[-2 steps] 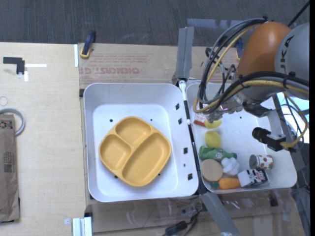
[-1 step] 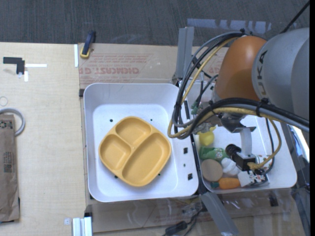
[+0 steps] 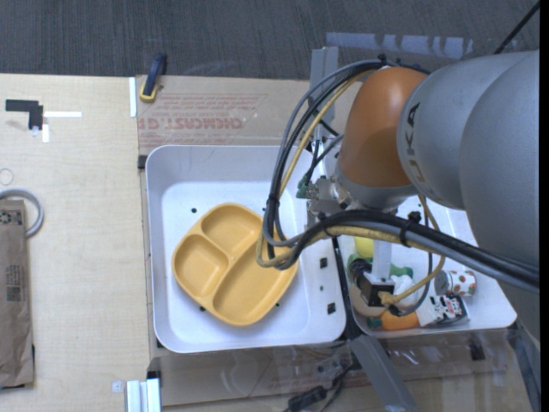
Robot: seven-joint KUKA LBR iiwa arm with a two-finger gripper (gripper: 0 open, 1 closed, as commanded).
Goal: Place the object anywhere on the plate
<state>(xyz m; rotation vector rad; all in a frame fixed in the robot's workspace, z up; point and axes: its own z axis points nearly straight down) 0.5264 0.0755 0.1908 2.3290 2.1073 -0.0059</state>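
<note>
Yellow plastic plate (image 3: pixel 225 264), three compartments, is lodged in the left bin (image 3: pixel 163 230), nothing resting on it. Small objects (image 3: pixel 399 319), orange, green and white, are heaped in the right bin (image 3: pixel 493 316), apart from the plate. Grey arm (image 3: pixel 480 136) is hung over that heap; its grasping end is masked by cables (image 3: pixel 287 153), so whether it is open or closed cannot be told.

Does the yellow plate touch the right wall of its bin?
Cannot tell. In the camera view the yellow plate lies in the left bin, but cables hanging from the arm cover its right edge.
</note>
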